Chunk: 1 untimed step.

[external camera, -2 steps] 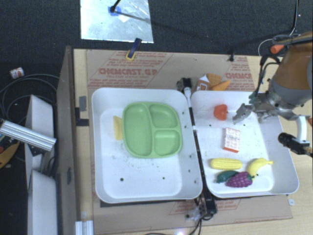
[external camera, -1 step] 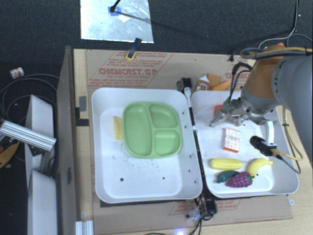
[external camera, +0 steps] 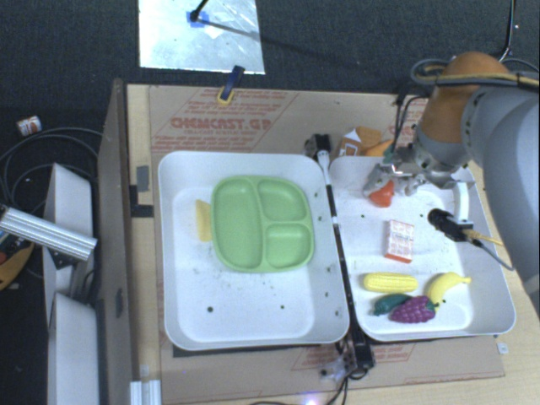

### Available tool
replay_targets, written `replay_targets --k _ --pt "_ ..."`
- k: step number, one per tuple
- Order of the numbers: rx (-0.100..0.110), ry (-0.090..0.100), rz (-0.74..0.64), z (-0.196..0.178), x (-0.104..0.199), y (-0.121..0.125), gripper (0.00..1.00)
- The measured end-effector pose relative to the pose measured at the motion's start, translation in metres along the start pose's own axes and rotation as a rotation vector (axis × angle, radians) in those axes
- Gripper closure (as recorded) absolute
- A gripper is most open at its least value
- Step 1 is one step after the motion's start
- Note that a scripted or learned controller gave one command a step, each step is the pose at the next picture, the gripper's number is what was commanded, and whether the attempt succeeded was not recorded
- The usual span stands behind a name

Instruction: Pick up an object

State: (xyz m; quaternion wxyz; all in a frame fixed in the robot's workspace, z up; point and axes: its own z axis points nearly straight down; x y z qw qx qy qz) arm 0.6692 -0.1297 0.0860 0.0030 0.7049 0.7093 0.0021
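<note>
Grasp step in hand: gripper (external camera: 384, 178) sits low over the orange piece (external camera: 382, 195) in the right bin (external camera: 498, 310). Jaw state: cannot tell. Next move calls for a confirmed closure, then lift.

A sheet of brown printed cardboard (external camera: 253, 116) covers the counter (external camera: 118, 226). Behind it, a shiny foil sheet (external camera: 201, 24) lies on dark carpet; black cables (external camera: 34, 175) coil at left.

Tool (external camera: 381, 178) over far right bin (external camera: 498, 310), touching orange item (external camera: 383, 195). Packet (external camera: 399, 240), corn (external camera: 389, 283), banana (external camera: 445, 287), grapes (external camera: 413, 310) nearer. Green tray (external camera: 260, 224) in left bin (external camera: 181, 226).
</note>
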Motion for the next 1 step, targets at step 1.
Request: replay_targets --k 1 --pt "0.000 0.000 -0.001 -0.0105 -0.0002 -0.0009 1.00"
